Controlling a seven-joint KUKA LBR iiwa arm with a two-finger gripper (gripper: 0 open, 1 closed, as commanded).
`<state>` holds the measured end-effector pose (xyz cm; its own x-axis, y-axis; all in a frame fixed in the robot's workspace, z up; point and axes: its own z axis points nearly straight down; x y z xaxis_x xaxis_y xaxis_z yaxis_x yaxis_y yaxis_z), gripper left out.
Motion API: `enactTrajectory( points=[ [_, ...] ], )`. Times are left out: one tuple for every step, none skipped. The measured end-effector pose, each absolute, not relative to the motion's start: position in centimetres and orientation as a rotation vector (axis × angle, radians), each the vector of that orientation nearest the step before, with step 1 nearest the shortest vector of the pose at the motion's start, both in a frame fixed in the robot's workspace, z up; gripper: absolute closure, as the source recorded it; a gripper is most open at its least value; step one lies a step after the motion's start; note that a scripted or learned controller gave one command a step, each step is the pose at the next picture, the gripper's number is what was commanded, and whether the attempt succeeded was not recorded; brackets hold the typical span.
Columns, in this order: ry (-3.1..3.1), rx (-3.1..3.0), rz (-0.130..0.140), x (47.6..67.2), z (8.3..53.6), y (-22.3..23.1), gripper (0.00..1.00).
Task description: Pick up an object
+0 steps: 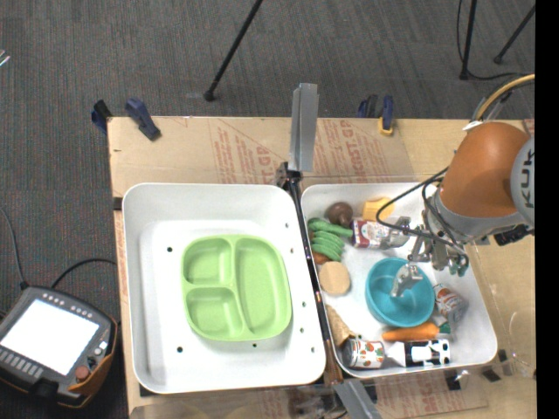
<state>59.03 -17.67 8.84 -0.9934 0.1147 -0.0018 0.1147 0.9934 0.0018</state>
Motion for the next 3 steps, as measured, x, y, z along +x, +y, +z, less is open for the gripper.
enactTrajectory(
  points=[
    [3.126, 0.321, 0.005, 56.6, 8.7, -10.0, 0.00],
    [3.116, 0.376, 0.002, 62.8, 8.8, -10.3, 0.00],
    [3.114, 0.399, -0.003, 58.5, 8.8, -18.7, 0.00]
  ],
)
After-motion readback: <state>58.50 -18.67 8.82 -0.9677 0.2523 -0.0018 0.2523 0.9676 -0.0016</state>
